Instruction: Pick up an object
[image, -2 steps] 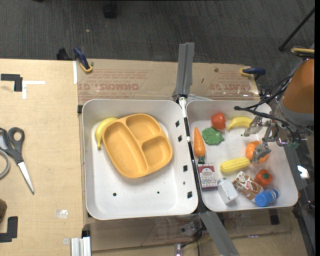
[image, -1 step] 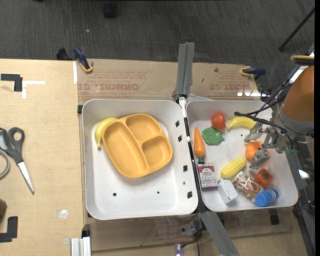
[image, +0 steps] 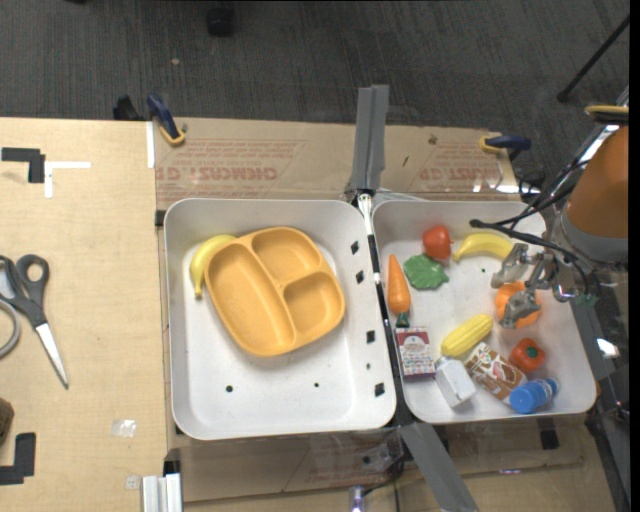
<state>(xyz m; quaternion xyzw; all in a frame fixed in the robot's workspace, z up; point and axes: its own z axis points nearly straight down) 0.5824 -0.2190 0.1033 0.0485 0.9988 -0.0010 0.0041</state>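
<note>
Right bin (image: 570, 400): gripper (image: 520, 300) is positioned low over an orange fruit (image: 527, 312) near the right wall. Finger state cannot be told; the fruit is partly covered

A robotics lab: clamped cardboard (image: 330, 160) under two white bins (image: 180, 300), scissors (image: 35, 300) at nine o'clock, carpet (image: 300, 50) at twelve.

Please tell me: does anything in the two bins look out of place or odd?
One thing stands out. In the left bin, a banana lies half tucked under the rim of the orange divided plate, not in a compartment. In the right bin the toy foods lie loosely scattered; nothing looks spilled or damaged.
</note>
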